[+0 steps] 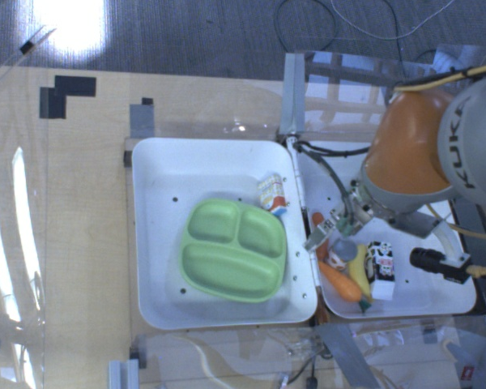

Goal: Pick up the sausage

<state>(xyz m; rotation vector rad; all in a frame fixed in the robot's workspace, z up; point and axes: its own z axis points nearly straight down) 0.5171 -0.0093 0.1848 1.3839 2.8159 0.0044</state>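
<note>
Gripper (334, 232) sits low over the left end of the right bin (437, 302), hanging from the grey arm (470, 148) with its orange band (405, 140). The tool is a small cluster of metal and cable at this scale; how it stands cannot be told from this angle.

Directly beneath and just beside the tool: a crowded heap of toy food. A short reddish-brown piece, most likely the sausage (334, 254), lies right under the gripper, partly hidden by it; whether they touch is unclear. Another small red-orange bit (317, 218) shows at the tool's upper left, against the bin wall.

Just below the heap, a carrot (341, 281) lies slantwise, pointing toward the bin's lower right. A banana (358, 271) lies beside it on the right, touching or nearly so. Right of that, a small black-and-white carton (380, 264).

Further out, across the divider, the left bin (158, 241) holds a green three-compartment plate (233, 250), with a small printed packet (272, 193) just above the plate's upper right corner
</note>
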